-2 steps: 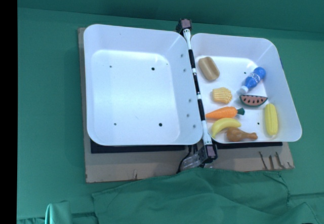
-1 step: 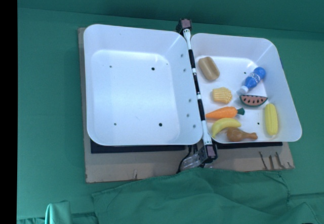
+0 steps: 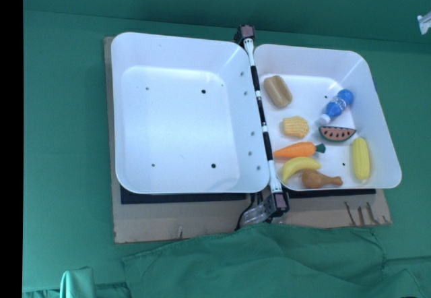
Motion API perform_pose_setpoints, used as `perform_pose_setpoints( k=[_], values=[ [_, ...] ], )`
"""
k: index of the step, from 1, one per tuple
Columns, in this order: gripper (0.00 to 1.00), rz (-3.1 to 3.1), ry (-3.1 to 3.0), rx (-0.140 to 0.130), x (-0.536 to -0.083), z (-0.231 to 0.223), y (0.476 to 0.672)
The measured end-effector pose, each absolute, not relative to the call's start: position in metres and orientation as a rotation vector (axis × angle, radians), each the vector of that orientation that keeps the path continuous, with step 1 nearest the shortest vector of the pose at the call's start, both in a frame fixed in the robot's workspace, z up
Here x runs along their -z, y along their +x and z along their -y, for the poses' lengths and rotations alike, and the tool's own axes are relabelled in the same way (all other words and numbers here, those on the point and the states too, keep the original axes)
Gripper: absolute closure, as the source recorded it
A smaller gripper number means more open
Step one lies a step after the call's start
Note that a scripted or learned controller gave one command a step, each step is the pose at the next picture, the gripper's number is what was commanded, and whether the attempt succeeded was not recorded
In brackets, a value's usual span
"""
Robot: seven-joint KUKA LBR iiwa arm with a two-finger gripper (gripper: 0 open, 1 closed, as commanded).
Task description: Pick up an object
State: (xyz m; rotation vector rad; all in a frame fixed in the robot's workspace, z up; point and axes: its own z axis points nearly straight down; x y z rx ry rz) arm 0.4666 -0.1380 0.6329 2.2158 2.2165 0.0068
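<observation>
The right bin (image 3: pixel 381 129) holds several toy foods. A tan bread roll (image 3: pixel 277 91) lies near its left wall, with a small yellow corn piece (image 3: pixel 295 127) below it. A blue and white bottle (image 3: pixel 336 106) lies tilted at the middle right, and a watermelon slice (image 3: pixel 337 133) sits just under it. An orange carrot (image 3: pixel 297 150), a yellow banana (image 3: pixel 298 167) and a brown drumstick (image 3: pixel 320 180) crowd the front left corner. A long yellow corn cob (image 3: pixel 361 158) lies by the right wall. The left bin (image 3: pixel 120 94) has nothing in it.
A black and white bar (image 3: pixel 260 111) runs between the bins, with clamps at its far end (image 3: pixel 245 34) and near end (image 3: pixel 273 203). The bins rest on cardboard (image 3: pixel 155 222). Folded green cloth (image 3: pixel 269 263) lies in front. A small pale object (image 3: pixel 424 21) pokes in at the right edge.
</observation>
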Motion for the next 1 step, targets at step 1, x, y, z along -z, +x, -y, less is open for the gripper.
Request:
perform_pose_setpoints(
  k=[1],
  values=[
    [0.00, -2.211, 2.230, 0.002, -0.6212, 0.1891, 0.4656]
  ],
)
